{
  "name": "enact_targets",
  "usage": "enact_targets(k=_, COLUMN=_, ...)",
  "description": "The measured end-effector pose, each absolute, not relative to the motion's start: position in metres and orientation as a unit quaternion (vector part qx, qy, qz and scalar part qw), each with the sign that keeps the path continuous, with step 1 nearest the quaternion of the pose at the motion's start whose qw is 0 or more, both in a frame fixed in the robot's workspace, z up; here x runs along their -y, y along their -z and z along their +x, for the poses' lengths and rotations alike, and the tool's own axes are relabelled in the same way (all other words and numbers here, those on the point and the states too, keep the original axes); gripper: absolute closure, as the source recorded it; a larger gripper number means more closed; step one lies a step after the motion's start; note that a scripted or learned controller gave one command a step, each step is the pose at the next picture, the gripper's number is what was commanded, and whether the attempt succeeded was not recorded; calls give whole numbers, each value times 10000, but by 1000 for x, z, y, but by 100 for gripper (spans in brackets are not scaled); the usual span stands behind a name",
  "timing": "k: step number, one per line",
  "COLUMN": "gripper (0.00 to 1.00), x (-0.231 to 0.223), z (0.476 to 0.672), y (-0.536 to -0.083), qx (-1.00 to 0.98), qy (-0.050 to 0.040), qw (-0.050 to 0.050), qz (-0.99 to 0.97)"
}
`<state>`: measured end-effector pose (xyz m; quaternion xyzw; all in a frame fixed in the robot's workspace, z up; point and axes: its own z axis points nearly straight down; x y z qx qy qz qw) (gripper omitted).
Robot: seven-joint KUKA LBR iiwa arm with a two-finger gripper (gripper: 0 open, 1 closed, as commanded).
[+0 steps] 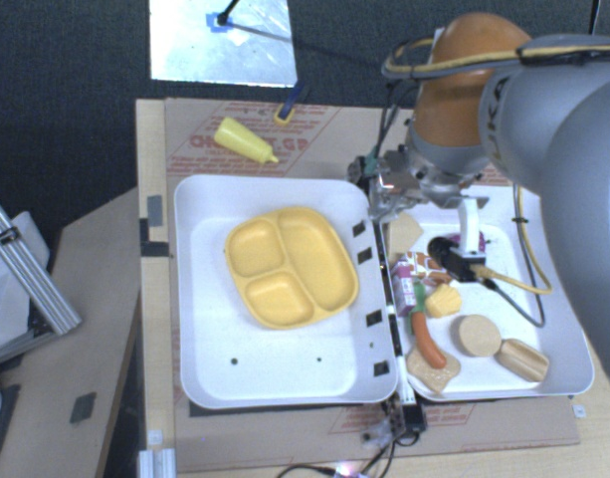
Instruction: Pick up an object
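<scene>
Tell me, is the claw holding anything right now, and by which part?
Cannot be told. The claw sits low over the right bin's upper-left corner, but the wrist hides its tips and anything between them.

Grey arm [558,118], orange band [464,78], yellow cables [454,63]

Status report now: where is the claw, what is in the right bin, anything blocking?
Claw low over right bin's back-left corner. Sausage, cheese wedge, round slice lie loose there. Yellow tray in left bin, out of the way.

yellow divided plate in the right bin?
No, the yellow divided plate lies in the left bin; the right bin holds the small food items.
</scene>
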<state>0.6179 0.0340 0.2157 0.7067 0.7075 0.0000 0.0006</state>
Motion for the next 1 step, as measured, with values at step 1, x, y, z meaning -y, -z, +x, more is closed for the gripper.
enact_targets(k=1, gripper=100, x=-29, z=627, y=-224, qx=-7075, qy=-11, qw=9, qz=7067)
